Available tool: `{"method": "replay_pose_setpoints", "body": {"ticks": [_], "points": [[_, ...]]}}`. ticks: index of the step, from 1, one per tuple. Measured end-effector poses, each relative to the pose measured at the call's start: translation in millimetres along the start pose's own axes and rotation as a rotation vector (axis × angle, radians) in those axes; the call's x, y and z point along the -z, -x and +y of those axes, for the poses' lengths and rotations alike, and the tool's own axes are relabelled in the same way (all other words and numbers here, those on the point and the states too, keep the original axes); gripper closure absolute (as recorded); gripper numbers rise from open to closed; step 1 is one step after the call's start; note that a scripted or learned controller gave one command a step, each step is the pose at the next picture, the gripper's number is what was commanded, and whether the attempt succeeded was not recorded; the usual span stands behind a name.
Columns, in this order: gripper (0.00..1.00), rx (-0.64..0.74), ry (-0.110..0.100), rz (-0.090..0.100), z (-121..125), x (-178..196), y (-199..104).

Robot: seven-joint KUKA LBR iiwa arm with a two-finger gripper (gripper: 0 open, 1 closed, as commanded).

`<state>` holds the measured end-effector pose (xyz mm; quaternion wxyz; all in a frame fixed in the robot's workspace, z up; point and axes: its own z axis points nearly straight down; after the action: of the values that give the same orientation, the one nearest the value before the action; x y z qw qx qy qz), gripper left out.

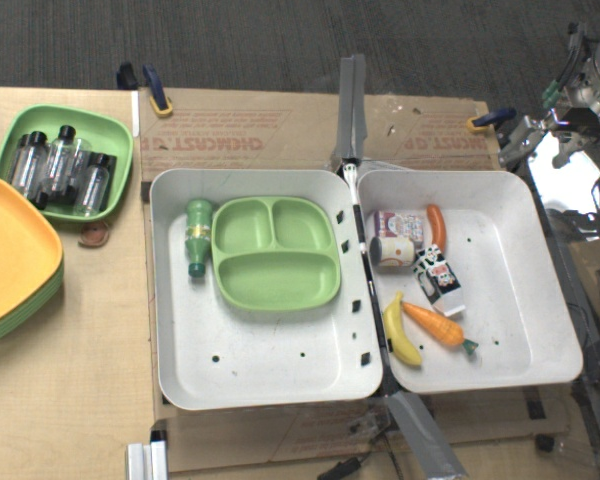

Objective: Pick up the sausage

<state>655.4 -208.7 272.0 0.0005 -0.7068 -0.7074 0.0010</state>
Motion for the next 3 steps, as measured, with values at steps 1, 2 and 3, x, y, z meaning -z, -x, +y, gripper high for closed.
{"method": "replay_pose_setpoints", "body": {"ticks": [1, 2, 3], "points": [[0.0, -0.174, -0.001, 0.0, -46.2, -102.4, -40.1], [0.0, 0.022, 0.01, -0.002, -9.9, -174.3, -75.4], [0.0, 0.066, 0.013, -0.005, 6.7, -173.8, -94.9]]}}
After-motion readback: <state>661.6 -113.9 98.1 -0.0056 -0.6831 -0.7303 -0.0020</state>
